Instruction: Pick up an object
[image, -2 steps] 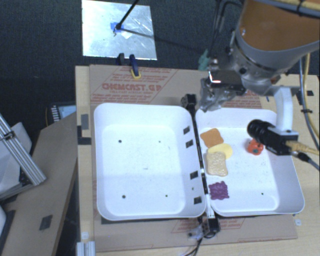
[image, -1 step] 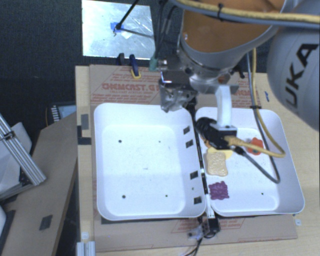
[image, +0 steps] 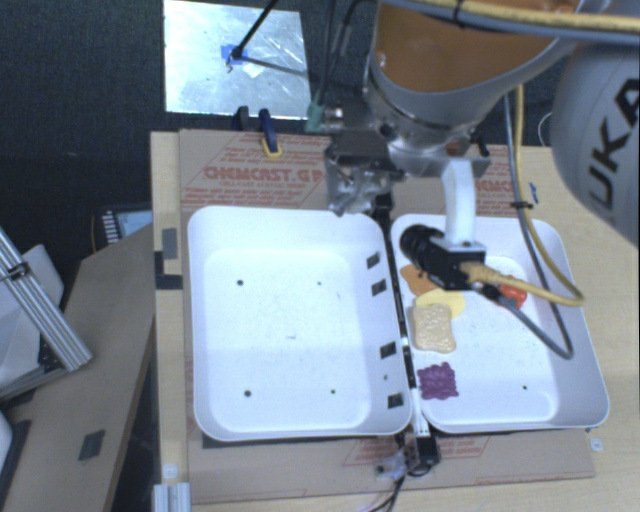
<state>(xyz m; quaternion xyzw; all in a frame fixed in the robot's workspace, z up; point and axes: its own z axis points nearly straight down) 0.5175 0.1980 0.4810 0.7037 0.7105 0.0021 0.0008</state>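
In the right bin (image: 560, 400), close to its left wall, lie several small objects. They are a tan cracker-like slab (image: 434, 328), a yellow piece (image: 445, 302) touching its far end, an orange piece (image: 411, 274), a purple bunch of grapes (image: 437, 381) and a red-orange item (image: 511, 294). My gripper (image: 358, 195) hangs over the far rims where the two bins meet, up and to the left of these objects. Nothing shows in it.
The left bin (image: 290, 320) sits beside the right one, with a black-clipped divider (image: 395, 320) between them. A white bracket with a black cylinder (image: 445, 255) and a yellow cable (image: 540, 290) hangs over the right bin's far part. The arm's large body covers the upper right.
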